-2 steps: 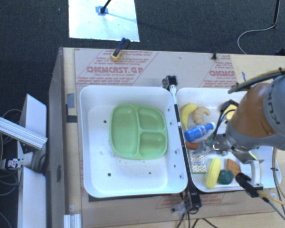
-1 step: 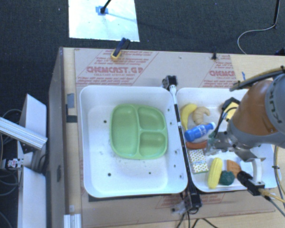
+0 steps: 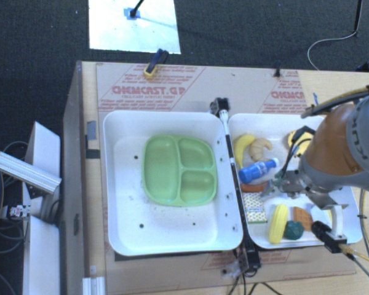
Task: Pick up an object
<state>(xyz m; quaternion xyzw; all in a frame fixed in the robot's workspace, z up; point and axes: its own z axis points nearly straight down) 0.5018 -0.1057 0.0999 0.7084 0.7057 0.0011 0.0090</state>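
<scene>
Right bin (image 3: 357, 226), contents: blue bottle (image 3: 257, 169) beside banana (image 3: 244, 146); yellow toy (image 3: 278, 222) nearer bin's front wall. End effector (image 3: 281, 183): hovers just right of bottle; open or closed, cannot tell. Advice: centre over bottle, descend straight, close across its narrow width.

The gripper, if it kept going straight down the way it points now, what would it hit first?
Probably the blue bottle or the orange item under it in the right bin. The gripper hangs near them, but from this slanted view its height and exact line are unclear.
</scene>
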